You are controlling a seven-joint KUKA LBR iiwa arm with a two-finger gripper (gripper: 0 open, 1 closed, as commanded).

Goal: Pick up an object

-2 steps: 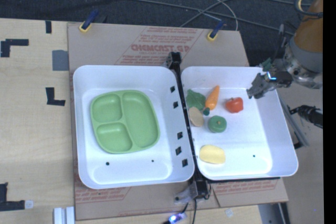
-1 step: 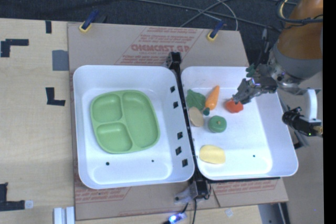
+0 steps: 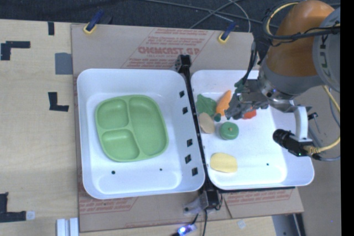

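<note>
- Carrot (image 3: 224,101), a small orange toy with a green tip at its lower end, lies in the right bin (image 3: 276,174), in that bin's upper left part.
- Its long axis runs on a slant, the orange end up and to the right, the green end down and to the left.
- Just left of it lies a dark green leafy piece (image 3: 206,104), and below that a pale tan piece (image 3: 206,123) near the bin's left wall; whether these touch one another is hard to make out.
- The gripper (image 3: 239,110) hangs just right of the carrot, over the middle of the right bin; its dark parts blend together, so whether the fingers stand apart or together cannot be told, nor whether anything lies between them.
- A small red-orange thing (image 3: 250,115) shows at the gripper's lower edge, partly covered by it, and its shape is unclear.
- A round green piece (image 3: 228,130) with a lighter centre sits just below the gripper.
- A pale yellow lump (image 3: 223,162) lies well below that, near the bin's front.
- The arm's (image 3: 301,47) orange and grey body covers the bin's upper right corner and is cut off at the view's right side.
- The left bin (image 3: 94,174) bears a light green divided plate (image 3: 131,127) with three compartments.
</note>
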